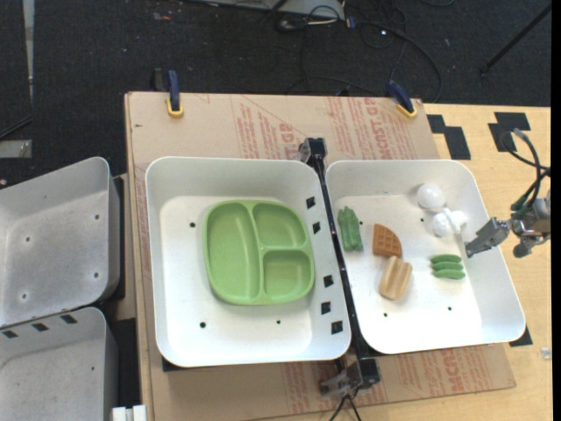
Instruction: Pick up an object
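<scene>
A green three-compartment plastic tray (259,252) is being seen lying flat in the left shallow white bin (171,191), nothing on it. In the right shallow white bin (504,310) six small things are being seen: a dark green pickle-shaped toy (351,228) near the left wall, a brown waffle-shaped piece (387,240) just beside it, a tan bread-roll-shaped piece (395,279) below the waffle, a bright green pea-pod toy (448,267) to the right, and two white rounded lumps (439,210) near the top right, close together.

The hand (480,240) is being held at the right rim of the right bin, near the pea pod and the lower white lump, touching neither as far as can be judged. Whether it is spread or closed cannot be told at this size; nothing is being seen held in it.

For the step in hand, an approach is being judged: the pea pod is nearest and well apart from its neighbours, so it is likely the easiest pick. The hand should be brought over its middle and closed across its narrow width; the white lumps may roll away.

Red printed lettering is being seen on the cardboard on the desk (245,121), upside-down and too faint to be read.
</scene>
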